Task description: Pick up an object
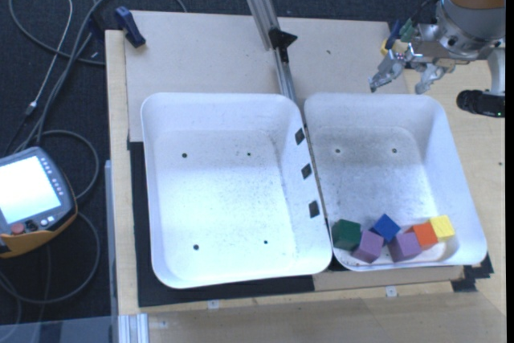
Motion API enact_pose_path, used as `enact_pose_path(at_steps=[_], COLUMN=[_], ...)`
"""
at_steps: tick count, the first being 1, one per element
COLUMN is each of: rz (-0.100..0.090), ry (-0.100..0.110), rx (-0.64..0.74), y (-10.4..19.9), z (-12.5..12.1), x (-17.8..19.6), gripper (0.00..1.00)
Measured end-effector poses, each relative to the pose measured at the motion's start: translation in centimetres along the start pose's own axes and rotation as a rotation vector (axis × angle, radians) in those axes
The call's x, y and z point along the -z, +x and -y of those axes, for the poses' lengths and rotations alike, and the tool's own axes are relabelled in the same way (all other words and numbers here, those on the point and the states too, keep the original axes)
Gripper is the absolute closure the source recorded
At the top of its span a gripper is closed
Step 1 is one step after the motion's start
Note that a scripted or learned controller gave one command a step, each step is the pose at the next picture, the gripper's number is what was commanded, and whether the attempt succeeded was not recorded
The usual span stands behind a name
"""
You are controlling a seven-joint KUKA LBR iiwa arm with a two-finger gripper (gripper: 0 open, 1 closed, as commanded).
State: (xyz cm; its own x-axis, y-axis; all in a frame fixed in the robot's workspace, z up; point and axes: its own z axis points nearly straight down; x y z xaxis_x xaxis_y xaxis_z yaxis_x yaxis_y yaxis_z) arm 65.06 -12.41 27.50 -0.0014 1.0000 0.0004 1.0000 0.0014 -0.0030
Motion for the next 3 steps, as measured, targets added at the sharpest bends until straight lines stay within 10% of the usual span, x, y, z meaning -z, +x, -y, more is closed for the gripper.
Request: enact_pose_path(at_steps=[1,3], rz=[0.001,-0.005], ry=[0.005,0.004], rx=[-0.009,0.004], y=[-7.8,1.6], z=[0.3,1.5], x=[-5.2,-17.7], gripper=[0.00,0.00])
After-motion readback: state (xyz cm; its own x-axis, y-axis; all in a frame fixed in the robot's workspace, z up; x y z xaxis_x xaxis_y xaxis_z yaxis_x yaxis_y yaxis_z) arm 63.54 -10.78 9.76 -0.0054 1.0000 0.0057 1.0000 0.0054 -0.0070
